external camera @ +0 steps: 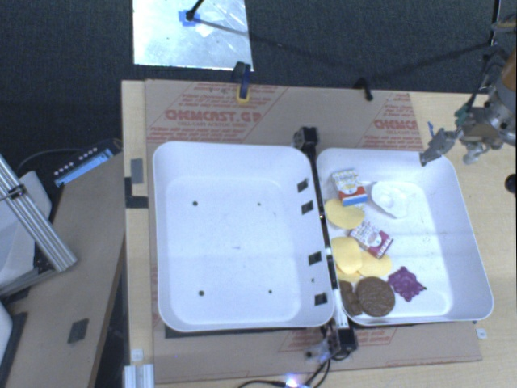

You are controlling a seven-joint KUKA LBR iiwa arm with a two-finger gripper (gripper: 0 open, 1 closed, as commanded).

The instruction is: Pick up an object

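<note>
We see the gripper hovering over the right bin's far right corner; we cannot tell how its jaws stand. Along that bin's left edge lie a red-and-white carton, yellow discs, a brown cookie, and a crinkled purple piece. The surface's cardboard reads "CHEMCAST".

Robotics lab bench. Two white bins clamped on a cardboard-covered table; cables over dark carpet, aluminium framing at left.
</note>
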